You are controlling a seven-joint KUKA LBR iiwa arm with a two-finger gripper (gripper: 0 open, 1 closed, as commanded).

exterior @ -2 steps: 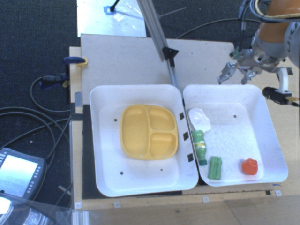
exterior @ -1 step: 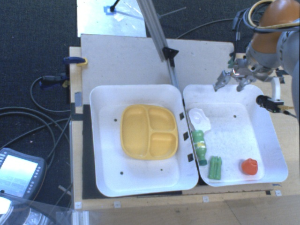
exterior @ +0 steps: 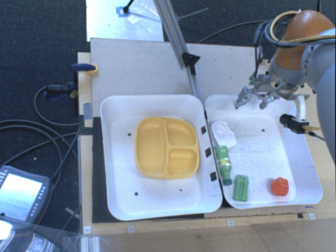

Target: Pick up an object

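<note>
The claw (exterior: 253,98) hangs empty, its two fingers spread apart, over the far rim of the right bin (exterior: 310,161). This looks like the approach step; next it must pick a target and descend. Below it lie crumpled white cloth (exterior: 224,134), a green bottle (exterior: 224,164), a ribbed green block (exterior: 241,188) and a small red lump (exterior: 280,186). Further off sits a smooth yellow plastic tray (exterior: 167,147).

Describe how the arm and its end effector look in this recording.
The arm is grey with a rounded orange section above the wrist. Yellow and dark cables loop beside that orange part. The end effector is metallic grey with two thin fingers, and a small black fitting sticks out near it.
</note>
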